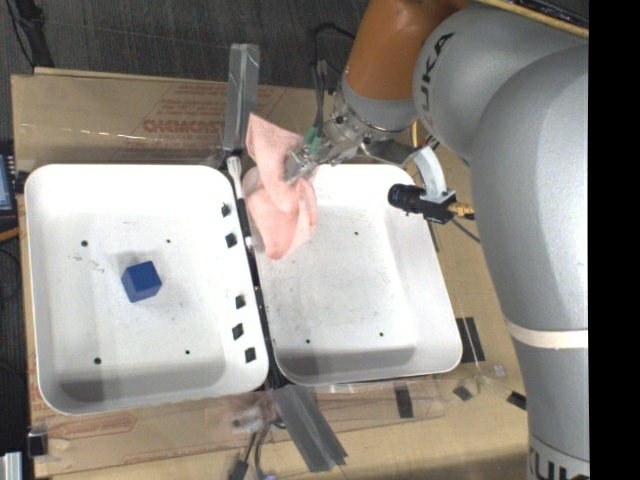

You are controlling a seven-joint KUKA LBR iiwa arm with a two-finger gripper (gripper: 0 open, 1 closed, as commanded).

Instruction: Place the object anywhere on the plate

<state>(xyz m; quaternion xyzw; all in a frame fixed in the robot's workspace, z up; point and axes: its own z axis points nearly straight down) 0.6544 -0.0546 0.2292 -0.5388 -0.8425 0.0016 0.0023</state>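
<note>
A pink cloth [275, 196] hangs over the far left corner of the right bin [400, 308], draping down toward the divider between the bins. My gripper [303, 158] is at the cloth's upper right edge, and its fingers appear pinched on a fold of the fabric. A small blue cube [141, 280] rests on the floor of the left bin [60, 228], well away from the gripper.
The grey arm with its orange band [395, 43] comes in from the upper right and covers the right side of the view. A black cable plug [420, 201] juts over the right bin's far edge. A grey bracket [241, 93] stands behind the divider.
</note>
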